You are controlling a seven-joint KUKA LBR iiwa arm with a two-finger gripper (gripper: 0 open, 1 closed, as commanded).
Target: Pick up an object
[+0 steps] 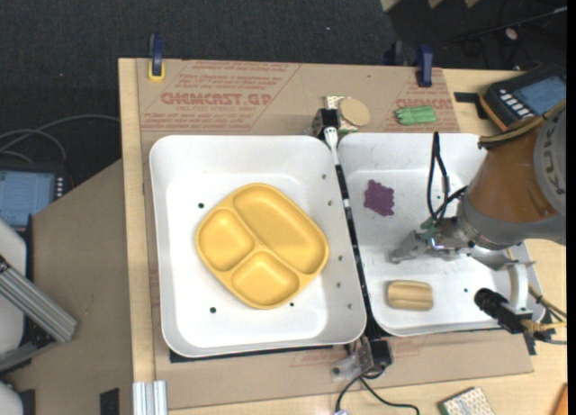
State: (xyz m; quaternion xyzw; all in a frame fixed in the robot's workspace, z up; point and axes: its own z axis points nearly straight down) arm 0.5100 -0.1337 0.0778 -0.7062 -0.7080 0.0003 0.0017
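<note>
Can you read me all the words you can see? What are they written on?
"CHEMCAST GP": big red letters on the brown board behind the left bin.
The same red print on the board behind the right bin: cut off by things in front, too blurred to read.
Small red lines above and below the big letters: too small to read.
Device with a blue screen at the right: nothing readable.
</note>
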